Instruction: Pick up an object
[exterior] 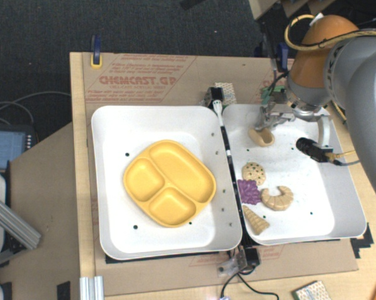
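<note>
Camera view has the end effector [263, 122] low in the right bin [338, 199], toward 12 o'clock, right over a tan piece [261, 136] (whether it grips anything I cannot tell). Cookie [253, 171], croissant [277, 197] and cone [255, 220] lie at 7 o'clock. Nothing looks lifted yet; picking remains.

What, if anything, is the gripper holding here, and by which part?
Cannot be told. The gripper is down in the right bin, right over a small tan piece, but whether its fingers close on that piece is not visible.
</note>
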Tool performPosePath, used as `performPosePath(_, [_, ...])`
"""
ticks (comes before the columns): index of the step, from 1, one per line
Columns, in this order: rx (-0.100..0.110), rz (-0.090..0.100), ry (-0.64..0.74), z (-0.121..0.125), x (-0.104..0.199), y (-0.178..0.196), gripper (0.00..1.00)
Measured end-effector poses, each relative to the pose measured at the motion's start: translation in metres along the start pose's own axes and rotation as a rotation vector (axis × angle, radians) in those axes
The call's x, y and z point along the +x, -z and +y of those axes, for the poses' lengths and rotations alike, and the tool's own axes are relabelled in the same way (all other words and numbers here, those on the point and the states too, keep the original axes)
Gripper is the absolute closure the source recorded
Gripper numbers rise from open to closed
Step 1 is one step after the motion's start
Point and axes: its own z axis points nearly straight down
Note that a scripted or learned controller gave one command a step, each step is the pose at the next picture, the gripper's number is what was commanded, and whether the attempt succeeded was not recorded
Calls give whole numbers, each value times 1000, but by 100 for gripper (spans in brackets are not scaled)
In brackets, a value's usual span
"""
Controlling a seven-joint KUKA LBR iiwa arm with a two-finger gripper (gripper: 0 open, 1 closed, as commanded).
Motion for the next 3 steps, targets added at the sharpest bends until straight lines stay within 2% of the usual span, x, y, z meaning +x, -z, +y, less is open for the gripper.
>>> performPosePath(1, [2, 0, 0, 0, 0, -1, 0])
performPosePath(2, [6, 0, -3, -2, 7, -12, 0])
performPosePath(3, [3, 1, -2, -1, -1, -12, 0])
